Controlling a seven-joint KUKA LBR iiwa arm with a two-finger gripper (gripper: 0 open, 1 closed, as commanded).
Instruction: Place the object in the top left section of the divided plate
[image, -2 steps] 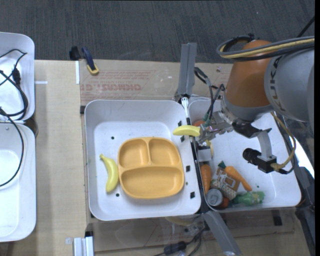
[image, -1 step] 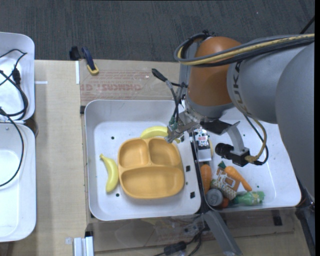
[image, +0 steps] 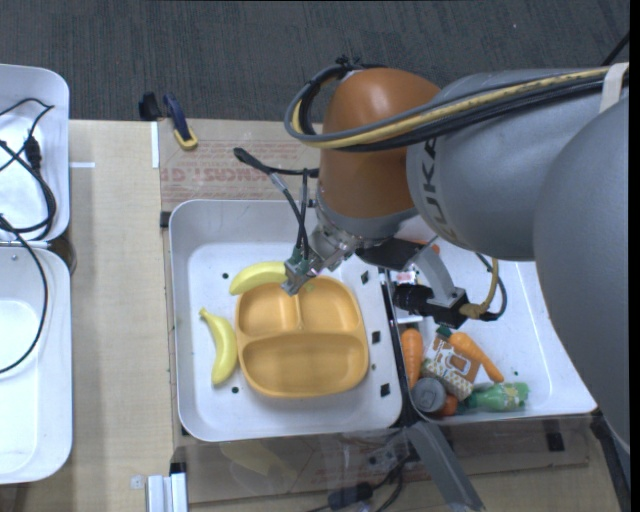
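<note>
Table (image: 110, 300): pale wood under a dark carpeted floor strip at the top; it carries two shallow white bins side by side so the arm can work over either.
Arm (image: 500, 170): grey, with an orange dome, coming in from the right and bent over the left bin, so it hides much of the right one.
Left bin (image: 195, 400): holds the plate and the two bananas, its walls keeping them within reach.
Right bin (image: 560, 380): holds spare items heaped near its front, among them a carrot (image: 478, 360), well apart from the plate.
Plate (image: 300, 340): yellow and divided, lying flat in the middle of the left bin; two small sections at the far side, one wide section at the near side.
Lower banana (image: 222, 345): lies just beside the plate's left rim.
Upper banana (image: 258, 276): lies on the bin floor against the plate's far left rim, outside the top left section; I judge it the likely object to place.
Pincer (image: 297, 276): small, dark, pointing down at the plate's far rim, between the two small sections and just beside the upper banana's end; I cannot tell if it is open or closed, and nothing shows between its tips.
Progress: the top left section looks bare, so the placing seems not yet done.
</note>
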